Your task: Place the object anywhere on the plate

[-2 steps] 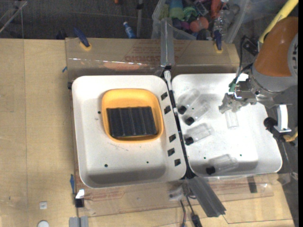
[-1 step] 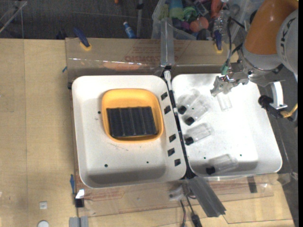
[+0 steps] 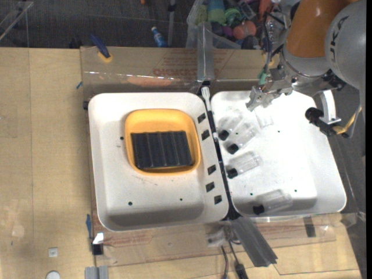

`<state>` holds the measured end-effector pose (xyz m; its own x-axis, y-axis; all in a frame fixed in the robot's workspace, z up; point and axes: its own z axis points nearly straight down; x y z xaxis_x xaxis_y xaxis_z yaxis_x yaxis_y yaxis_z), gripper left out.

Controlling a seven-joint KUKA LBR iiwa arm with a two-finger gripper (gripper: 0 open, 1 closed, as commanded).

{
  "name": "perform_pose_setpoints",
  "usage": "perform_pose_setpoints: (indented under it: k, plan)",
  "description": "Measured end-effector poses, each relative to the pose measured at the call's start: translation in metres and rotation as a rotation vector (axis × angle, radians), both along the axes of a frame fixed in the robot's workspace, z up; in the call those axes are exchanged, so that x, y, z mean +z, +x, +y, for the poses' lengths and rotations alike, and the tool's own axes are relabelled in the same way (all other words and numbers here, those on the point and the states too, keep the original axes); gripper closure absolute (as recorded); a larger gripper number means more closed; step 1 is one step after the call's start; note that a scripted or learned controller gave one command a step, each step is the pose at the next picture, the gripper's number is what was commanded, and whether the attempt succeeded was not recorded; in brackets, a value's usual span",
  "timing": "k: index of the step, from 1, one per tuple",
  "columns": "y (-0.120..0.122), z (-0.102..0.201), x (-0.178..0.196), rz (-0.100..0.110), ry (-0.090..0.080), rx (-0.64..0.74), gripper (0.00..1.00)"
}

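A yellow-orange plate (image 3: 158, 117) lies in the left bin (image 3: 110, 185). On it rests a black ribbed slab (image 3: 161, 149), covering most of the plate's middle. In the right bin (image 3: 317, 173) lie several clear plastic bottles with black caps: one (image 3: 234, 127) near the divider, one (image 3: 244, 163) below it, and one (image 3: 272, 202) at the front edge. My gripper (image 3: 266, 95) hangs over the back left corner of the right bin, above and to the right of the nearest bottle. I see nothing between its tips.
A black-clipped divider (image 3: 210, 150) runs between the two bins. A crate of colourful toys (image 3: 244, 7) stands behind the bench. The arm's grey body and orange band (image 3: 317, 22) fill the upper right, with a black-and-white fitting (image 3: 322, 116) over the right bin's far side.
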<state>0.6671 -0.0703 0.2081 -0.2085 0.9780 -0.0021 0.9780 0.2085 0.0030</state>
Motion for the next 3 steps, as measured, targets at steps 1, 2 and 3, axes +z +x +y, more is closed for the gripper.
perform_pose_setpoints:
  k: [1, 2, 3]
  plan:
    - [0.000, 0.017, 0.032, -0.002, 0.000, 0.242, 1.00]
    - [0.001, 0.017, 0.062, -0.002, -0.001, 0.270, 1.00]
    - [0.001, -0.007, 0.088, -0.002, -0.002, 0.334, 1.00]
